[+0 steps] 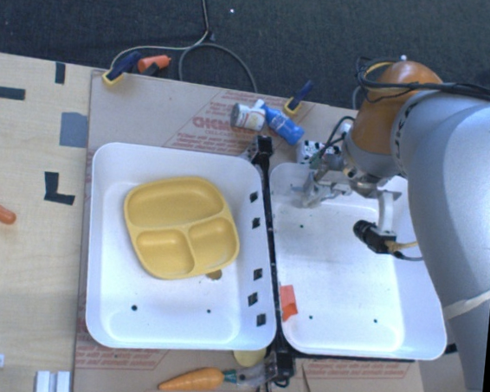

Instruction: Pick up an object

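Yellow plate, 3 compartments, lies in left bin; nothing is seen in right bin, over whose far left corner the gripper is poised. Gripper state: can't be told. Step: approach, nothing grasped. Next: a target must be reached.

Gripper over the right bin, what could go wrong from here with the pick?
1. The gripper sits low at the far left corner of the right bin, close to the wall and the divider; it could strike them.
2. I can make out nothing to grasp beneath it, so it may well close on air.
3. The yellow plate lies in the left bin, across the divider, so reaching it means clearing that divider.
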`<state>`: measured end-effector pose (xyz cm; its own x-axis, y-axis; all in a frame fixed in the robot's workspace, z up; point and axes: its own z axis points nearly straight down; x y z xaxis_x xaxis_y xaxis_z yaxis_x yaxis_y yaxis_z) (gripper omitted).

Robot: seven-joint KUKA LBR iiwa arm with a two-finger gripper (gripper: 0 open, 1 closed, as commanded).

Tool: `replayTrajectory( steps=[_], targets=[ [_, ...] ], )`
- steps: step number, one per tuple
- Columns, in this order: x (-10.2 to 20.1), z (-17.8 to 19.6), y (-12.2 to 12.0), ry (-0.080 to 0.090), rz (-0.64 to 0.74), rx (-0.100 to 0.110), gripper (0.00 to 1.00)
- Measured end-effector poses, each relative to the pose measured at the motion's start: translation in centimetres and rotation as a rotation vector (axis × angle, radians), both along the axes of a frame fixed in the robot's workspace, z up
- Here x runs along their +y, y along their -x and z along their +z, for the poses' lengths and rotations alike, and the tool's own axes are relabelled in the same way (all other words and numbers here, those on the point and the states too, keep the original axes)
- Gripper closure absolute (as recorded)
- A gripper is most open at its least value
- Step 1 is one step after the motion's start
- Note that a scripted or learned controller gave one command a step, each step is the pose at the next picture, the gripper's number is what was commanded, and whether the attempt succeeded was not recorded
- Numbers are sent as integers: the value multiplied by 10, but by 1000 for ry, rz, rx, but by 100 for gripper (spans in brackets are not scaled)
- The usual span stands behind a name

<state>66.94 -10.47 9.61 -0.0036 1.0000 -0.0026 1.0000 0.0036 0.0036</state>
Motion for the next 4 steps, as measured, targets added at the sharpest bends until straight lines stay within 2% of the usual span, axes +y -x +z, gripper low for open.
replayTrajectory(
  steps=[1, 2, 3, 4],
  targets=[
    [0, -1, 0, 1, 0, 1, 0],
    [0, 9, 0, 1, 1, 2, 100],
    [82, 93, 85, -6, 3, 2, 100],
    [76, 88, 83, -3, -2, 5, 0]
  ],
)
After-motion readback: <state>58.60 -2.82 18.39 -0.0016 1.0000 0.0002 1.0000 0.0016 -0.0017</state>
